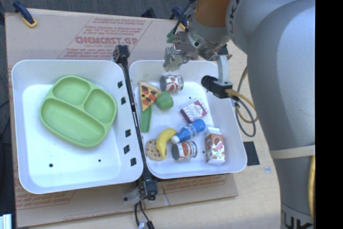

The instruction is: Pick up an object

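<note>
One small can (172, 83) lies on its side near the upper middle of the frame, in the right-hand bin (234, 131), just below the gripper (172, 58), whose grip state cannot be told.

Right bin (236, 139) crowded with toys, left bin (24, 131) open around green plate (79, 110)

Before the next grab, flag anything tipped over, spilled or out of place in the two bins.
Nothing is spilled or broken. In the right bin, the two cans and the blue bottle lie on their sides among the jumbled toy food. The green divided plate sits flat but skewed in the left bin.
</note>
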Robot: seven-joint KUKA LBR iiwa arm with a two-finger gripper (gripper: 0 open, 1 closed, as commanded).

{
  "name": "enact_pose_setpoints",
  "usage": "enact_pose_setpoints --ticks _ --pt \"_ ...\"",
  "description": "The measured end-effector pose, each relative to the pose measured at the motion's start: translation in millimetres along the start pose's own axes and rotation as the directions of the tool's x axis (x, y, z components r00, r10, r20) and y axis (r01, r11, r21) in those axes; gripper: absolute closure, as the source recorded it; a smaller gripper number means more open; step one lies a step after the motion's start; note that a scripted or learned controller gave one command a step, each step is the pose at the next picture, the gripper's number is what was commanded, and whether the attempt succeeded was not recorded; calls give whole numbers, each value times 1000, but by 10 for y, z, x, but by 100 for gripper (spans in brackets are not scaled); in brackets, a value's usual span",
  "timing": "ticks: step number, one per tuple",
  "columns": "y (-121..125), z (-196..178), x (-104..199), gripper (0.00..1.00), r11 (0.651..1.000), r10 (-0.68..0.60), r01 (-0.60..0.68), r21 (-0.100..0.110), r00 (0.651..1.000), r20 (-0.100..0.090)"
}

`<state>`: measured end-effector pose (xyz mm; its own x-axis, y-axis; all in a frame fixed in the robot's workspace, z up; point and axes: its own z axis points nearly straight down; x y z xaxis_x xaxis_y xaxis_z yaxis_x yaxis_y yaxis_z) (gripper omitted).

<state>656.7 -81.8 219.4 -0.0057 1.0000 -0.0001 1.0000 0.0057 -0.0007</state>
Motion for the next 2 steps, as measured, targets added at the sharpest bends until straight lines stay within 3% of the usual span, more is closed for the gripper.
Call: enact_pose_setpoints --ticks 1,2 --pt "-306 -105 -84 100 1000 1 -1 2 1000 0" --pt "-361 32 269 100 1000 -1 1 3 1000 0"
